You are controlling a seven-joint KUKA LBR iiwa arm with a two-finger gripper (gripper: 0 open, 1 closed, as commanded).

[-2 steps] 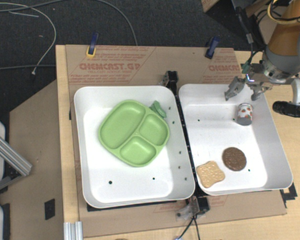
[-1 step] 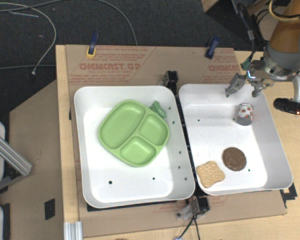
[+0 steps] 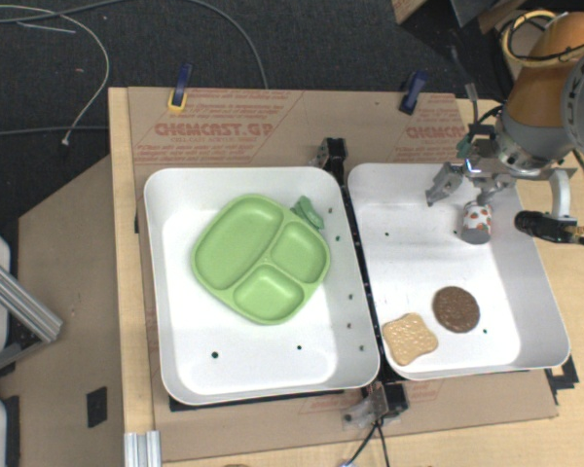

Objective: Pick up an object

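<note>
While gripper point(image 3: 464, 185) hangs over right bin point(image 3: 409, 261), fingers seemingly apart, though view is poor; small speckled object point(image 3: 477, 222) just below, not gripped; brown disc point(image 3: 456, 309), tan biscuit point(image 3: 410, 339) lie nearer; pick not yet done.

Overhead fixed cam, slanted, both bins point(image 3: 175, 358)

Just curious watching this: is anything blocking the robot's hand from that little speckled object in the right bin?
Nothing visible does. The gripper hangs just above and left of the speckled object, with bare bin floor around it. The brown cookie and the tan cracker lie well toward the front.
</note>
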